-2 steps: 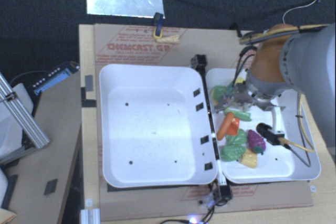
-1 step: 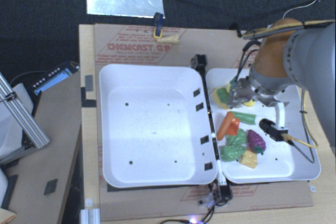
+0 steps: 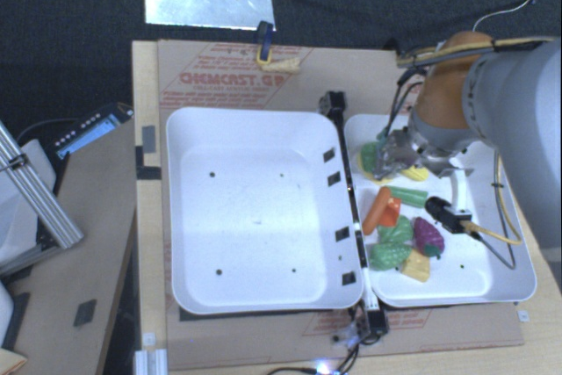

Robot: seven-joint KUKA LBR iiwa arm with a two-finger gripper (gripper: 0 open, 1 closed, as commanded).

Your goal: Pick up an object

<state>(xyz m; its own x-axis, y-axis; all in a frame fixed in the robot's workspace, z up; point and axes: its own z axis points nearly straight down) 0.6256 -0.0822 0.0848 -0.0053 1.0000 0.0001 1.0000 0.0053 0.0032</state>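
My gripper (image 3: pixel 395 157) is low over the far left part of the right bin (image 3: pixel 500 277), with the grey arm reaching in from the right. A light green toy (image 3: pixel 368 157) lies right beside it on its left, and a small yellow piece (image 3: pixel 415 175) lies just below it. Nearer the front are a long green piece (image 3: pixel 407 195), an orange carrot-like toy (image 3: pixel 383 210), a green leafy toy (image 3: pixel 391 243), a purple toy (image 3: pixel 428 234) and a yellow wedge (image 3: pixel 417 267). I see nothing lifted off the bin floor.
The left bin (image 3: pixel 189 277) stands next to the right one, with black clips (image 3: pixel 342 233) along the shared rim. Both bins rest on a cardboard sheet (image 3: pixel 228 75). A yellow-and-blue clamp (image 3: pixel 266 48) sits at the cardboard's far edge.
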